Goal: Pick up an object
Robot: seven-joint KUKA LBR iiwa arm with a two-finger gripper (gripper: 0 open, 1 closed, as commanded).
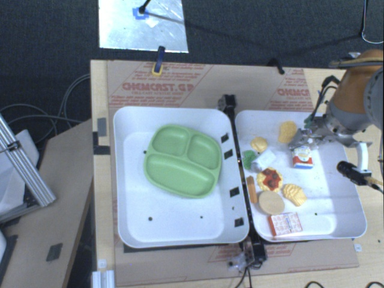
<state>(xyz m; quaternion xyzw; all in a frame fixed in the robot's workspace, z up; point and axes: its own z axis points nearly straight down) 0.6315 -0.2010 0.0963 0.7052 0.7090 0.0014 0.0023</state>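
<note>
Honestly the risk here was the clutter: the toy food in the right bin sat so close together that the pincer could've nudged a neighbour or closed on nothing. It hung right over the small red-and-white carton at the frame's right middle, and I couldn't tell how wide it was or whether it gripped anything.

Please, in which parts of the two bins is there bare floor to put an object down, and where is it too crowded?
Left bin: bare floor along the near wall and left wall, around the green divided plate. Right bin: bare patch in the near right corner, right of the red-and-white packet. Crowded: the right bin's left half, from the yellow pieces to the round cracker, and under the pincer.
</note>
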